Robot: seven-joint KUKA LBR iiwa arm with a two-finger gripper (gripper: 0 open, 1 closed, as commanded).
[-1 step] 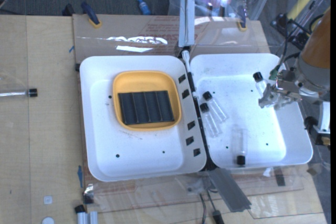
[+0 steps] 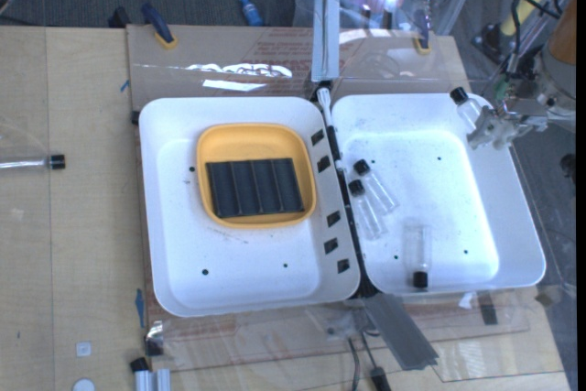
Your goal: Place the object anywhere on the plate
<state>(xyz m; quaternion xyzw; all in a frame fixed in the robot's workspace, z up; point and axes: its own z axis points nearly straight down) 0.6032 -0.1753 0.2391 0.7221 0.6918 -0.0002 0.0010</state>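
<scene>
Vials (image 2: pixel 375 197) lie loose in the right bin (image 2: pixel 513 233), yellow plate (image 2: pixel 255 142) in the left; claw (image 2: pixel 485 131) state unclear.

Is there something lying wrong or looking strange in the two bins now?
Nothing looks spilled or broken. The yellow plate sits flat in the left bin with a dark ridged block on it. Three clear vials with black caps lie on their sides, scattered in the right bin, none on the plate.

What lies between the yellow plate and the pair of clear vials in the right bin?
In the camera view, between the yellow plate and the clear vials runs the bins' shared divider, dotted with black clips, plus bare white bin floor.
</scene>
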